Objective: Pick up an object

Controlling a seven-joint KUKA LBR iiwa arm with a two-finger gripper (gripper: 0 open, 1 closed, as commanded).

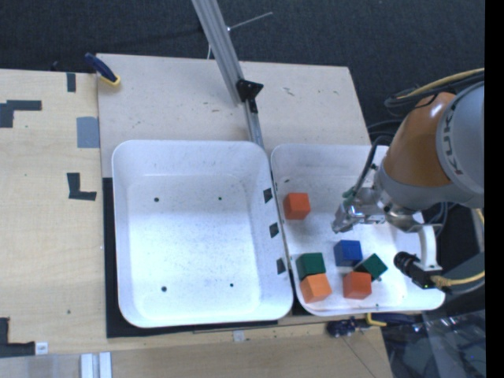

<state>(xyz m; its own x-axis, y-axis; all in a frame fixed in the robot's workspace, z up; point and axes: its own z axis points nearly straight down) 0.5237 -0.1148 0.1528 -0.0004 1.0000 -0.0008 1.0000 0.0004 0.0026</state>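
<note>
The blue block [347,252] lies in the right bin [319,164], toward its near edge and just below the gripper [344,221], which makes it the likeliest thing to be picked. It looks like a small, hard cube, probably light wood or plastic, stiff enough that a firm squeeze on two opposite flat faces should hold it without harm; the smooth painted sides could slip if caught only by a corner. It sits slightly turned, so the pinch would need to line up with its faces. A dark green block [372,266] lies just beside it toward the bin's right near corner, with an orange block [357,285] below, while another green block [310,263] and an orange block [316,287] lie near the bin's left near corner; the crowding leaves little room on the right side. A lone orange block [297,205] rests nearer the left wall, well apart and easier to reach around. Whether the gripper is released or clenched cannot be told; nothing shows in it. The left bin [126,164] adjoins.
</note>
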